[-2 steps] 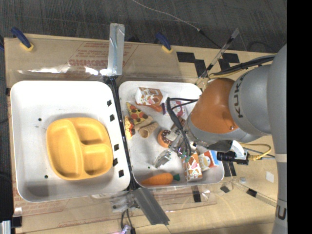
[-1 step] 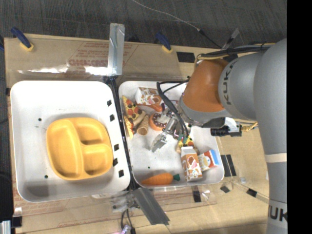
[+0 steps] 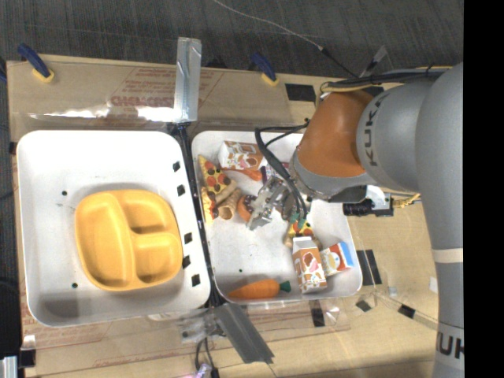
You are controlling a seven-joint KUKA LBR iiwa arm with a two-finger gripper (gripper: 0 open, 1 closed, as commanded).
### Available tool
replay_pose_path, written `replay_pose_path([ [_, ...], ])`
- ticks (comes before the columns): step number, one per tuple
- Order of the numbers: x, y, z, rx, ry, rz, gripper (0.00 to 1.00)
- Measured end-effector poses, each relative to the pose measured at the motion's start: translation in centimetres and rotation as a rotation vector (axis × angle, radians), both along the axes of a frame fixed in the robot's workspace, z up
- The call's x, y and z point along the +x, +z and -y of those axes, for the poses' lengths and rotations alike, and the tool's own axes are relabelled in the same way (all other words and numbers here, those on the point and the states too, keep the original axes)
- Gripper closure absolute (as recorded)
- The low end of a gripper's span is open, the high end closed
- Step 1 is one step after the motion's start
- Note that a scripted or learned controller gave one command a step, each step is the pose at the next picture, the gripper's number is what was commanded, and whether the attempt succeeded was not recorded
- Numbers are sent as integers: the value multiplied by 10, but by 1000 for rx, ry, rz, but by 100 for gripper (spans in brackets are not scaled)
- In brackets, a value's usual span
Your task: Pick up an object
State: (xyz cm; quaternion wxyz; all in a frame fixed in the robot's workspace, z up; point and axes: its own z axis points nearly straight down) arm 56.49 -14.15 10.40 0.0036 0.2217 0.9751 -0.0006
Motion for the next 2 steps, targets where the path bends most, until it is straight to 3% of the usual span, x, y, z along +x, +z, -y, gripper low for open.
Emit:
replay_pose_path([
  [1,35,103,3,3,-326,0,100],
  [2,0,139,-94,6,-361,-6,100],
])
